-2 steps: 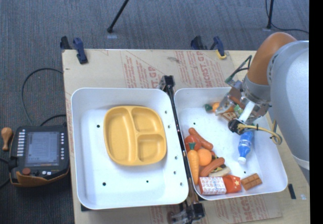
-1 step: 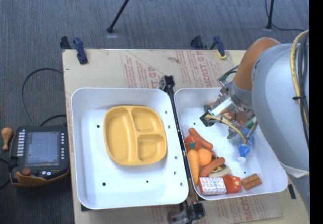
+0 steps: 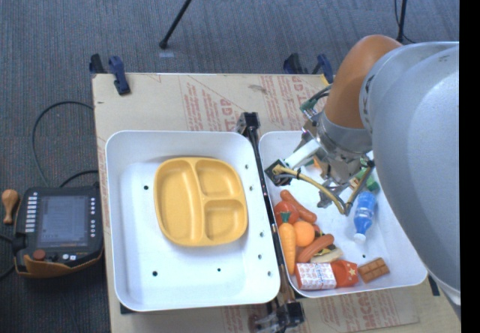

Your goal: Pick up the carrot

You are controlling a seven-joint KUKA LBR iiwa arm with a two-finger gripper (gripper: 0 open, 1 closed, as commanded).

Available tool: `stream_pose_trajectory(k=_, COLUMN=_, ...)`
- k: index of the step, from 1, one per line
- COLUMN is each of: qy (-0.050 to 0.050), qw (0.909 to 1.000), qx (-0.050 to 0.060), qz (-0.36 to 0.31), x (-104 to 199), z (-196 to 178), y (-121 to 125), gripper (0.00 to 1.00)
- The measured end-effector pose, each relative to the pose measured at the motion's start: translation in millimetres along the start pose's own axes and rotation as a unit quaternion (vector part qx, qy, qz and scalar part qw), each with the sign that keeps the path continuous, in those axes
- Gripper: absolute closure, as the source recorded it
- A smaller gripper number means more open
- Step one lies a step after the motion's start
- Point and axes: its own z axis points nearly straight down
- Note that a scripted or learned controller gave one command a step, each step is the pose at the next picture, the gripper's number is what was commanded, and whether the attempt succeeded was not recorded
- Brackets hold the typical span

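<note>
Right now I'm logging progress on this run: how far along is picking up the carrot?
Early. Done: the arm has reached in over the right bin. In hand: nothing visible; the gripper hangs above the pile, up and to the right of the carrot. Left: the carrot lies in the bin by the left wall, beside an orange ball, so descent, grasp and lift all remain.

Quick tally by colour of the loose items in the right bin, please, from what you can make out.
Orange: 2, a tapered orange carrot and a round orange fruit
Red: 3, two red-brown sausages and a red-and-white carton
Blue: 1, a blue-labelled plastic bottle
Brown: 1, a small brown block
Total: 7; others may be hidden under the arm.
</note>
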Motion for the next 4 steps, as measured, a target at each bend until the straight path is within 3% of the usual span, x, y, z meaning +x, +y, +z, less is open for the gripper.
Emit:
stream_pose_trajectory(k=1, qy=-0.002, qw=0.9917, qx=0.000, qz=0.129, x=-56, z=97, y=44, gripper=0.00)
stream_pose_trajectory(k=2, qy=-0.001, qw=0.9918, qx=0.000, qz=0.128, x=-102, z=1, y=-41, gripper=0.00)
stream_pose_trajectory(k=3, qy=-0.001, qw=0.9917, qx=0.000, qz=0.129, x=-91, z=1, y=-63, gripper=0.00)
stream_pose_trajectory(k=4, qy=-0.001, qw=0.9916, qx=0.000, qz=0.129, x=-91, z=1, y=-62, gripper=0.00)
